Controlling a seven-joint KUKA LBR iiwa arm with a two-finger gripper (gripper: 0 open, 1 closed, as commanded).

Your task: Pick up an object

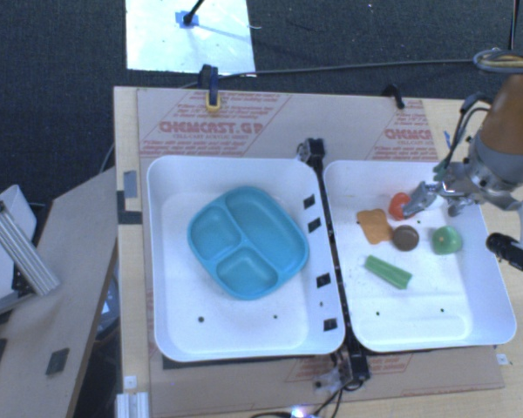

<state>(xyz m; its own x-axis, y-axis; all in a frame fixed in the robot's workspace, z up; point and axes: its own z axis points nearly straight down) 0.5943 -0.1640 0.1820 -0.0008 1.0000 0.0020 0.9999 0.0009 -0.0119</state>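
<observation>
Left bin (170, 259): shallow white tray on the left half of the bench, its right wall touching the right bin along the centre seam.
Blue plate (247, 241): three-compartment dish, lying flat near the middle of the left bin, slightly toward its far edge and right wall.
Right bin (418, 329): shallow white tray on the right half of the bench; all small objects sit in its far half, the near half is bare floor.
Orange piece (375, 225): flat, roughly square, toward the far-left part of the right bin, just beside the brown object.
Green stick (388, 271): elongated, lying flat at a slant near the bin's middle, nearest of the objects to the near edge.
Red object (400, 204): small and rounded, close to the far edge of the right bin, directly at the gripper's tip.
Brown object (405, 237): round, dark, between the orange piece and the green ball.
Green ball (446, 239): rounded, toward the right wall of the right bin.
Gripper (421, 198): low over the far-right part of the right bin, pointing left toward the red object.
Finger state: cannot tell; contact with the red object cannot be confirmed.
Arm (512, 120): grey with orange band, entering over the right bin's far-right corner.
</observation>
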